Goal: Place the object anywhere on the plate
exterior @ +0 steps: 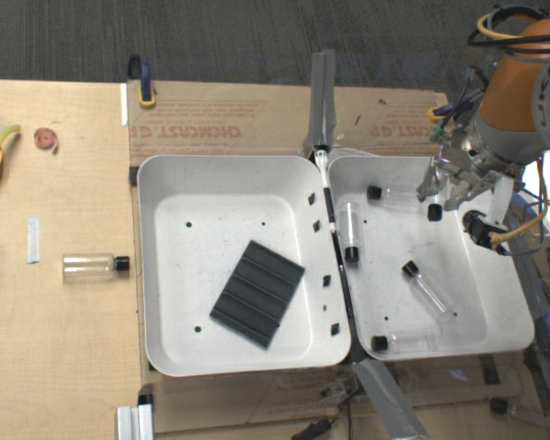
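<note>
A dark ribbed rectangular plate lies tilted on the floor of the left bin. The right bin holds several clear vials with black caps: one along its left wall, one in the middle, one at the front. A small black-capped piece sits near the back. My gripper hangs over the back right part of the right bin. Just below it is another black cap; I cannot make out whether it is held or lying on the bin floor.
A metal divider runs between the bins at the back. On the bench to the left lie a clear bottle, a small white strip and a pink disc. Cables hang off the arm at the right.
</note>
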Robot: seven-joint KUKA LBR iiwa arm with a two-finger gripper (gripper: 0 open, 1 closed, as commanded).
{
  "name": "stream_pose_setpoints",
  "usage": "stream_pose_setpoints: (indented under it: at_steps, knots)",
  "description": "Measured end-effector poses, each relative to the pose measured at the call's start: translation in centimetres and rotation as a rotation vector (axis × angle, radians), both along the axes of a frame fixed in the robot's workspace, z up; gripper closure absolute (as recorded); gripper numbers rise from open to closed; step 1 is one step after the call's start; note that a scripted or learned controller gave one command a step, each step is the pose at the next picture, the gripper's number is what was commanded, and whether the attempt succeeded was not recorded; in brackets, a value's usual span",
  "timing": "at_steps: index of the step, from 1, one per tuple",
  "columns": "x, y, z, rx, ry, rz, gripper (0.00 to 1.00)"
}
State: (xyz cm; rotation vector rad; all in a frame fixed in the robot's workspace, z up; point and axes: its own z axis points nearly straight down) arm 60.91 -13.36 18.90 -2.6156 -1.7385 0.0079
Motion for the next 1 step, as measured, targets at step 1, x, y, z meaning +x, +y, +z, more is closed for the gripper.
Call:
stream_pose_setpoints:
  at_steps: [1]
  knots:
    - [-0.99, 10.86, 0.13, 0.001, 0.001, 0.001, 1.00]
